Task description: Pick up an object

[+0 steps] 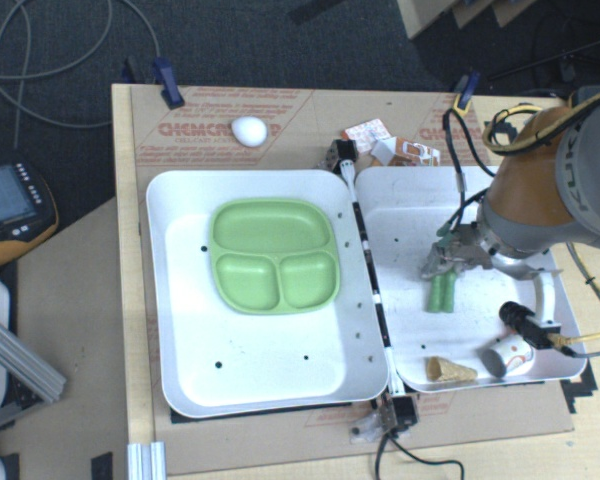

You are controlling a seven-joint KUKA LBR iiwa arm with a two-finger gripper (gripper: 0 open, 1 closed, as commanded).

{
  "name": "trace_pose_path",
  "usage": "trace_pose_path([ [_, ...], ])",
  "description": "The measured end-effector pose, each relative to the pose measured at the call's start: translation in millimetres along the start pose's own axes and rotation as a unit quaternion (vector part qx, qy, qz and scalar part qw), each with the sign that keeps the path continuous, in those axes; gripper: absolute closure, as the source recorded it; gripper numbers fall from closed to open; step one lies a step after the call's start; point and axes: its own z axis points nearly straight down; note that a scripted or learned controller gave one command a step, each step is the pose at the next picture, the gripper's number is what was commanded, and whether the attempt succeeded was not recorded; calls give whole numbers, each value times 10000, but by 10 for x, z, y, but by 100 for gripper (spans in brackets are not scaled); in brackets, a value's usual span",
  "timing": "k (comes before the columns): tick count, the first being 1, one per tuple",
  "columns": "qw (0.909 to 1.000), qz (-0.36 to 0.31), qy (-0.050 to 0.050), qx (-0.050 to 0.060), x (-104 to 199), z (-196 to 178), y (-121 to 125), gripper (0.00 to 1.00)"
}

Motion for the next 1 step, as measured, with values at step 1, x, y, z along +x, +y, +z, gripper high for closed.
trace_pose_path([
  [1,10000,-23,5,-9,778,-914,494,100],
])
